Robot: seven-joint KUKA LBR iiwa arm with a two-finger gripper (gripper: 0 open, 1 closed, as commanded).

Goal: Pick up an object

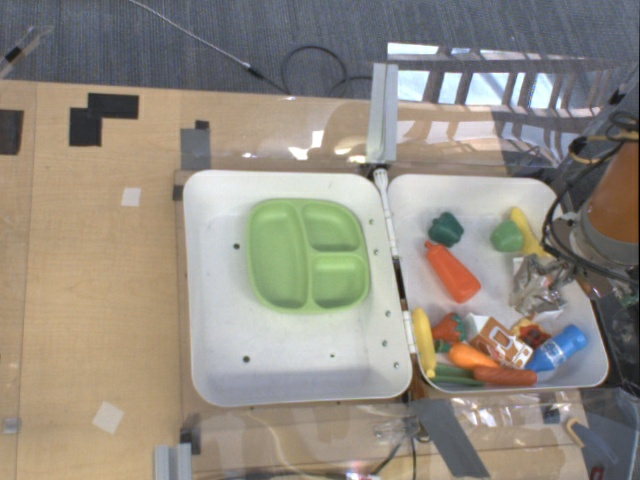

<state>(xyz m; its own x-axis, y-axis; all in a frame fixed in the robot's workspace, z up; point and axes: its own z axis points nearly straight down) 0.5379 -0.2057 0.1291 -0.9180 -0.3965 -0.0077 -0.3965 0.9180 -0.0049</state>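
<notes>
Camera view: smooth green three-compartment plate [306, 255], crinkled foil packet [537, 286].

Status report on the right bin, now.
Gripper low inside right bin, nothing visibly held. Orange bottle, blue bottle lying loose. Toys piled along front wall.

Wooden bench [90, 298], grey carpet [300, 13]

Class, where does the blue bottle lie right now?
The blue bottle lies in the right bin's near right corner, beside the small carton.
</notes>
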